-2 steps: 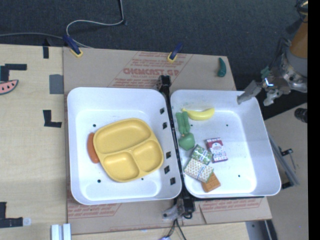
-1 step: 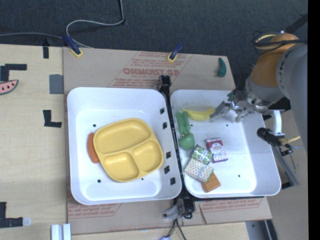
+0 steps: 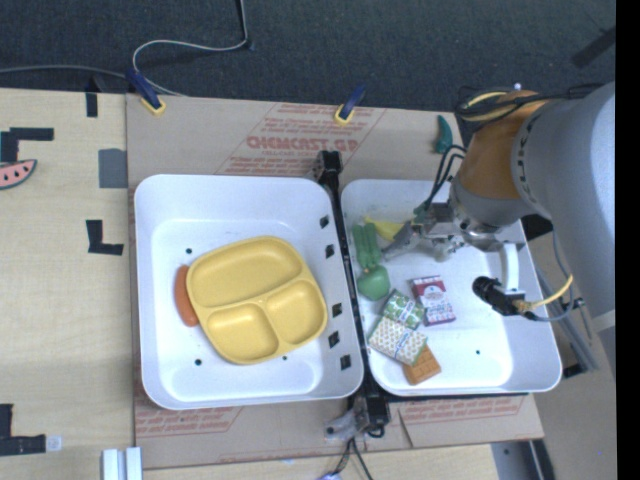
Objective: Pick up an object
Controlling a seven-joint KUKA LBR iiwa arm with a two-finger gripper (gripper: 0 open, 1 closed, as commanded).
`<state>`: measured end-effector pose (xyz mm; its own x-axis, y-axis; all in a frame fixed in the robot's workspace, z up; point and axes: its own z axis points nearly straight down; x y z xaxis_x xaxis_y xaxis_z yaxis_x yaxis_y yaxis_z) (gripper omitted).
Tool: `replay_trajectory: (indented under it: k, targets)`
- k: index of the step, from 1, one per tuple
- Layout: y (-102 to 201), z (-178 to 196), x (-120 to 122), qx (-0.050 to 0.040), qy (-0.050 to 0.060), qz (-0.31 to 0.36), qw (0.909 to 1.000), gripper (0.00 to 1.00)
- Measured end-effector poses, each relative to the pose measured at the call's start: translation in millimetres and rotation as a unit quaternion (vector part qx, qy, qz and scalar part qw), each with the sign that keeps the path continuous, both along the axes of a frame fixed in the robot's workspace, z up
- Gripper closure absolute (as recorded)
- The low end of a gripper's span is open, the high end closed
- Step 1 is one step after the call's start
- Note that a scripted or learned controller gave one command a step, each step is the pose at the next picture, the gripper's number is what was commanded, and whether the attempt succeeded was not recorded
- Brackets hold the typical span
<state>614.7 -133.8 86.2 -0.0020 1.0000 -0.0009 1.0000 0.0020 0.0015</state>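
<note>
Gripper (image 3: 400,240) is seen low in the right bin (image 3: 500,368), reaching toward its left wall; how far the jaws are parted cannot be told from this slant, and nothing is seen caught between them. Just past its tip, to its left, a green object (image 3: 368,250) is lying with its long axis running roughly along the bin's divider, a rounder green piece (image 3: 373,284) below it. Below the gripper are counted one red-and-white packet (image 3: 433,300), two patterned packets (image 3: 399,328) touching, one brown piece (image 3: 422,367). Well beyond, in the left bin (image 3: 160,218): one yellow divided tray (image 3: 256,298), one orange item (image 3: 185,296) tucked alongside.
</note>
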Motion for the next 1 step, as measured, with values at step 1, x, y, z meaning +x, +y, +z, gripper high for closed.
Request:
replay_trajectory:
  k: [1]
  targets:
    - [25.9, 0.8, -20.6, -0.0075, -0.003, -0.004, 1.0, 0.0]
